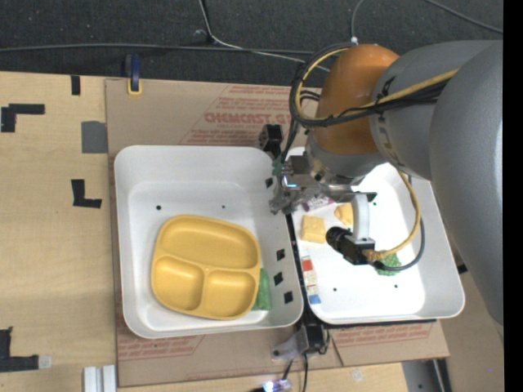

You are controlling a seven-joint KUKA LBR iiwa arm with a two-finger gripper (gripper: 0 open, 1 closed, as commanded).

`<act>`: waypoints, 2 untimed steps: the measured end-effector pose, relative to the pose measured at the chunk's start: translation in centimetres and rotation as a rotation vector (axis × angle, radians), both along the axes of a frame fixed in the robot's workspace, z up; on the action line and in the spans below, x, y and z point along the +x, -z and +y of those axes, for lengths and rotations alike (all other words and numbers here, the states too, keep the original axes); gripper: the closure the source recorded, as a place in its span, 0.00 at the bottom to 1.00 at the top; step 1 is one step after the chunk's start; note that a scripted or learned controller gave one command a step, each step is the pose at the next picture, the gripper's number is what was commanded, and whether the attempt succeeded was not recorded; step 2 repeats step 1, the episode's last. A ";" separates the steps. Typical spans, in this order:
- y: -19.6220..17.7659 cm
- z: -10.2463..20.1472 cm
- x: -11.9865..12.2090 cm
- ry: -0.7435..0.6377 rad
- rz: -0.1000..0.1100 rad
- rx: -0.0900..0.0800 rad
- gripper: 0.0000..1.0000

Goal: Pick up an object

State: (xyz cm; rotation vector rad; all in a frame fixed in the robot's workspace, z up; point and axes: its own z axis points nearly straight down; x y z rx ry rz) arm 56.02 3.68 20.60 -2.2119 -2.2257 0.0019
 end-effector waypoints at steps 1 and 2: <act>-1.5 5.6 -0.6 -0.002 -0.003 0.000 1.00; -1.5 5.6 -0.6 -0.002 -0.003 0.000 1.00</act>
